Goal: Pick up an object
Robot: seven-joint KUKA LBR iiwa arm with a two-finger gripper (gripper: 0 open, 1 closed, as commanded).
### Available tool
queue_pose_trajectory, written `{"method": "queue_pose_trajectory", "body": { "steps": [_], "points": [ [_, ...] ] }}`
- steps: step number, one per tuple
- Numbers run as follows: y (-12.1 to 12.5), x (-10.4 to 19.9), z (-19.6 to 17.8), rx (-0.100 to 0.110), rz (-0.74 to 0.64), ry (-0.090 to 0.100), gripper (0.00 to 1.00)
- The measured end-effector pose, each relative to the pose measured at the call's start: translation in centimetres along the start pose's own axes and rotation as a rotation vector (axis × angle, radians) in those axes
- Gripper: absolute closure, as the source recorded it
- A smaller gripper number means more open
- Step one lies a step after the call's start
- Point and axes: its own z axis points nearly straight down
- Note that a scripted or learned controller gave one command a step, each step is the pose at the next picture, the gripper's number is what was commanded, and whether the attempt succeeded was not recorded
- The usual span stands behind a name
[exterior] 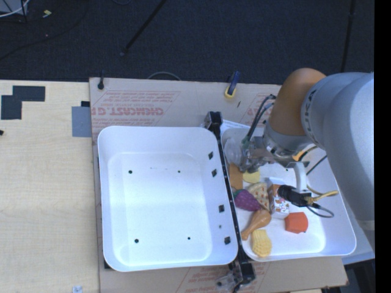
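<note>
1. White plastic forms both shallow bins on the bench: the left bin [160, 197] and the right bin [333, 240] sit side by side, touching along a dark clamped seam.
2. Grey arm [342, 133], with its orange band [293, 105], reaches in from the right and hangs over the far part of the right bin.
3. Gripper [252, 157] is low over the bin's far left corner, beside a clear, glassy item [234, 146]; whether it is apart or together cannot be told, and nothing can be seen held in it.
4. Objects for picking lie clustered in the right bin's left half:
   - a purple piece [246, 199] near the seam;
   - a tan drumstick-shaped toy [256, 222] just in front of it;
   - a yellow corn cob [261, 244] nearest the front wall;
   - an orange-red block [296, 223] to the right of the drumstick;
   - a small white can with red print [281, 206] between the block and the purple piece.
5. Cardboard sheet [140, 105] underlies both bins; a blue-and-yellow clamp [232, 85] grips its far edge.
</note>
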Motion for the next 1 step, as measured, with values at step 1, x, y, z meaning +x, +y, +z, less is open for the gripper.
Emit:
{"method": "queue_pose_trajectory", "body": {
  "steps": [1],
  "points": [
    [-13.02, -0.95, 0.11, 0.01, 0.005, 0.001, 1.0]
  ]
}}
